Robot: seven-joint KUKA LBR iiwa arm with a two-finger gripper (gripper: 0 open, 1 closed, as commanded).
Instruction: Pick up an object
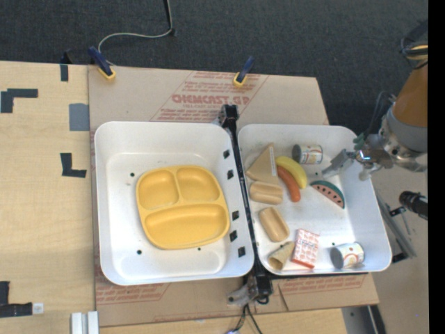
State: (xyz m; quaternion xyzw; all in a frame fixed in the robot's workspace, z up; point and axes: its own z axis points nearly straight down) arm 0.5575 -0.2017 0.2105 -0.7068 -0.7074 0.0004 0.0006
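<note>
The pincer [353, 160] hovers at the right rim of the right bin [379, 218], fingers spread, gripping nothing. Nearest it, the watermelon slice [329, 192] lies toward the bin's right side; it looks light, rigid and thin, so grip across its flat faces. The banana [292, 171] and carrot [290, 184] lie touching toward the bin's centre; both look smooth and may slip. The left bin [111, 207] carries a yellow divided plate [183, 206].

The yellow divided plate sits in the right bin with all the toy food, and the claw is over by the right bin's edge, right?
Not quite. The camera view shows the yellow divided plate in the left bin; the toy food lies in the right bin, with the claw at its edge.
</note>
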